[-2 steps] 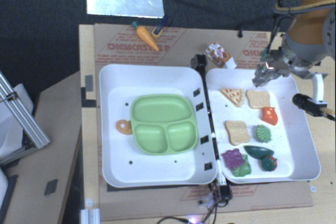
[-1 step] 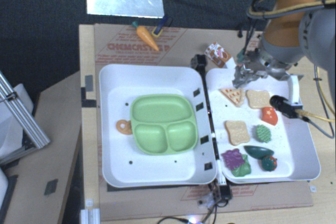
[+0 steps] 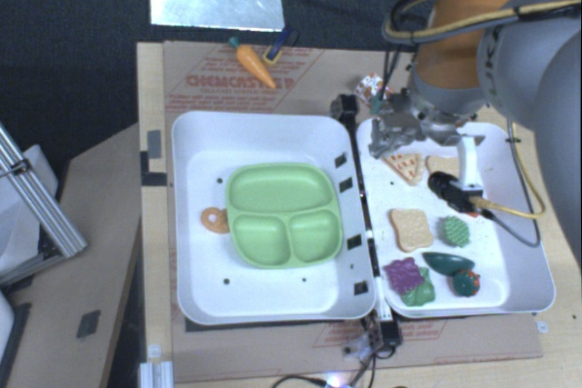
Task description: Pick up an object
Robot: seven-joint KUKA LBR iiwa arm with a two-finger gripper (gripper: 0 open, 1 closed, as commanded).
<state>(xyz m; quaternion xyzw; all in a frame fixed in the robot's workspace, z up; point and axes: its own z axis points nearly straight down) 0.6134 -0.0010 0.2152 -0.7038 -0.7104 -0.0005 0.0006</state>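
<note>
The jaws (image 3: 393, 141) hang low over the far end of the right bin (image 3: 536, 286), just above the pizza slice (image 3: 406, 166); whether they are released or clenched I cannot tell. The slice lies flat just toward the camera from them, its point aimed at the bin's near end. The toast (image 3: 411, 229), broccoli (image 3: 456, 231) and grapes (image 3: 409, 279) lie nearer still. The left bin (image 3: 195, 195) holds a green tray (image 3: 282, 213).

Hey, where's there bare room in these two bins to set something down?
Left bin: bare floor along the rear wall behind the green tray, and along the front below it. The pretzel takes the tray's left side. Right bin is crowded: toast, grapes, gripper over the pizza slice.
</note>
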